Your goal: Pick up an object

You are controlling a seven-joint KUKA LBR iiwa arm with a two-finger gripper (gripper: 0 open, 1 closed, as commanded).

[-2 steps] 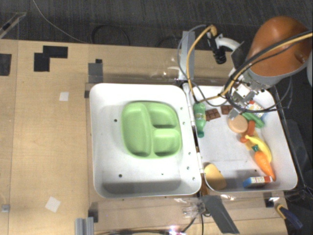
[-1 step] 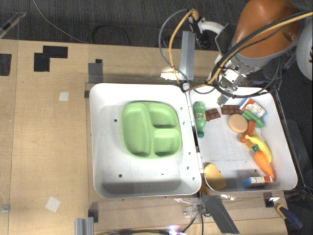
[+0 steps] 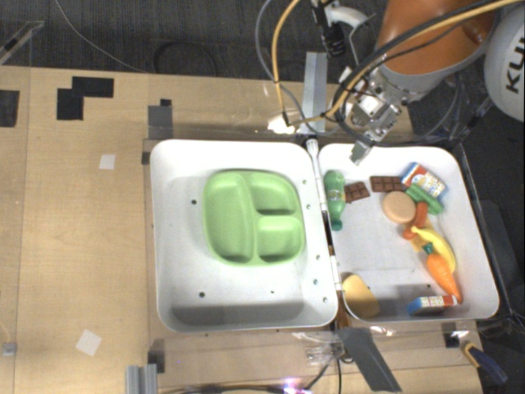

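Closest to us, at the bottom of the right bin (image 3: 480, 298), we see a small blue and white box (image 3: 428, 304) lying flat. Near it, in the bin's lower left corner, sits a round golden thing (image 3: 358, 294). We cannot tell what it is.

A little further up, an orange carrot (image 3: 443, 275) lies just above the box. A yellow banana (image 3: 432, 242) touches the carrot's top end. Next comes a round tan cookie (image 3: 399, 208), with something red and orange just beside it.

In the left bin (image 3: 172, 286) we see a green plate (image 3: 250, 217) with three parts. It sits in the middle of that bin.

A green bottle (image 3: 334, 197) lies along the right bin's left wall. Next to it are two brown chocolate pieces (image 3: 356, 192), side by side but a little apart. A colorful carton (image 3: 423, 182) lies to their right.

Furthest away, the gripper (image 3: 361, 151) hangs over the top edge of the right bin, above the chocolate pieces. It holds nothing. We cannot tell if it is wide or narrow. The orange part of the arm (image 3: 431, 19) is above it, with yellow and grey cables (image 3: 283, 23) looping beside it. The tan worktop (image 3: 74, 220) lies all around the bins.
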